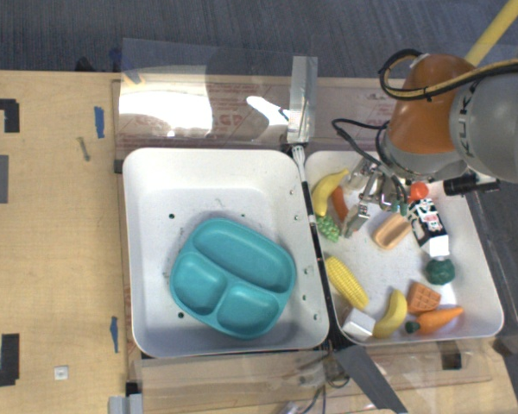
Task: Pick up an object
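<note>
Two white bins (147, 231) | wooden bench (43, 231) | grey carpet (198, 7) | gripper (363, 210) spread, holding nothing

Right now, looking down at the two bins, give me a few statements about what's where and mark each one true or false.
1. The teal divided tray lies in the left bin. True.
2. The hand hangs over the left bin. False: it is over the right bin, near its far edge.
3. A corn cob lies in the right bin close to the wall between the bins. True.
4. The carrot sits in the teal tray. False: it lies in the right bin's near corner.
5. Two bananas, one far and one near, are in the right bin. True.
</note>
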`<act>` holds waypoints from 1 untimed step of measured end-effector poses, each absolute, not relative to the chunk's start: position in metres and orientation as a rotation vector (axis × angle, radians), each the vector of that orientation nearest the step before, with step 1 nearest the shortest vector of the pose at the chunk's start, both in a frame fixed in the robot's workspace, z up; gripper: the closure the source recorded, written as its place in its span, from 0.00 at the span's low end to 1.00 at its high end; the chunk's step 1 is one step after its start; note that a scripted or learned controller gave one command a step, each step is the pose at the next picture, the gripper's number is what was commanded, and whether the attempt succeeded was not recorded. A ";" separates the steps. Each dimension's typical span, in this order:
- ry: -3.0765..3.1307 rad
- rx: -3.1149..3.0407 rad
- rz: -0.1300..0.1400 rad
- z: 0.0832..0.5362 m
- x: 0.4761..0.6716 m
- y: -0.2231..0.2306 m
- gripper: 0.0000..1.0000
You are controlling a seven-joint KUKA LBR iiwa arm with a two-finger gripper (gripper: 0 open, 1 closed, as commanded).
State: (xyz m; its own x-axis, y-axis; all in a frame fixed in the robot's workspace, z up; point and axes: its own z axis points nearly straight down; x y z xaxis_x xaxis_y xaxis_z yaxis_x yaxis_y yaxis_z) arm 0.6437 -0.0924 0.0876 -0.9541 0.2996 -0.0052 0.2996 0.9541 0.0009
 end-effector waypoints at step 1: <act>2.991 0.940 0.002 0.088 0.617 -0.099 0.00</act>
